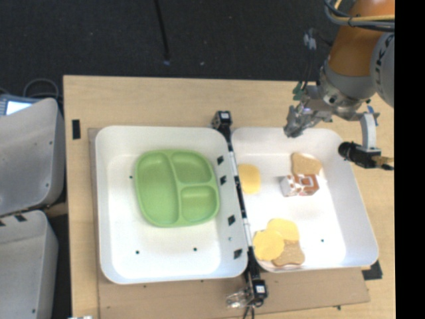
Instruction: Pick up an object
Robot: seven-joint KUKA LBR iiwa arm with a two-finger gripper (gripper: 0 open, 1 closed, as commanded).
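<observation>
My gripper (297,123) hangs over the far edge of the right bin (345,244), above its back rim. Nothing shows between its fingers. In the right bin lie a tan bread-like piece (306,163), a small brown and white packet (300,185) just in front of it, a yellow round piece (250,178) near the divider, and a cluster of yellow chips and a brown biscuit (279,243) at the front left corner. The gripper stands apart from all of them, behind the tan piece.
The left bin (113,244) holds a green compartment plate (178,187). A black clamp (222,119) sits at the top of the strip between the bins. A black fixture (362,154) sticks in at the right bin's right rim.
</observation>
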